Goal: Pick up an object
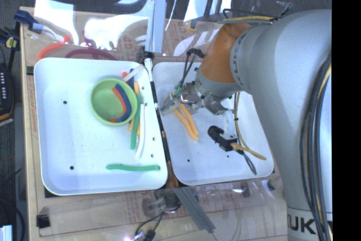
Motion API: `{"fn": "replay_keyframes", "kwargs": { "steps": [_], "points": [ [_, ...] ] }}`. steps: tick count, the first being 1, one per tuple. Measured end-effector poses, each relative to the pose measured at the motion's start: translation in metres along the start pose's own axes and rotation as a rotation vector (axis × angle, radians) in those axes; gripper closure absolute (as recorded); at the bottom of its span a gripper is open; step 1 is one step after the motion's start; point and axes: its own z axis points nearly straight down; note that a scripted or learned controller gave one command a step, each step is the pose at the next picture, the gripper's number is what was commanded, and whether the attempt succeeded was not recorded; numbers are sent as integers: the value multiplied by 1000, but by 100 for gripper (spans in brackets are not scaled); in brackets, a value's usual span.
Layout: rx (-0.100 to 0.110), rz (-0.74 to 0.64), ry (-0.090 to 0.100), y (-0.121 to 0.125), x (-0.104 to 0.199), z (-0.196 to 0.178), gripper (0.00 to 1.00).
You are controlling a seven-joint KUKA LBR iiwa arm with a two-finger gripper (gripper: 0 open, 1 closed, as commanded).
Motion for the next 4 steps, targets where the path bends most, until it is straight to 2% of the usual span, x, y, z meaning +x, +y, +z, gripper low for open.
{"fn": "replay_keyframes", "kwargs": {
  "steps": [1, 2, 3, 4],
  "points": [
    [-1, -2, -1, 1, 0, -11, 100],
    [-1, -2, -1, 1, 0, -11, 0],
    [-3, -2, 0, 1, 0, -21, 100],
    [-3, -2, 0, 1, 0, -20, 0]
  ]
}}
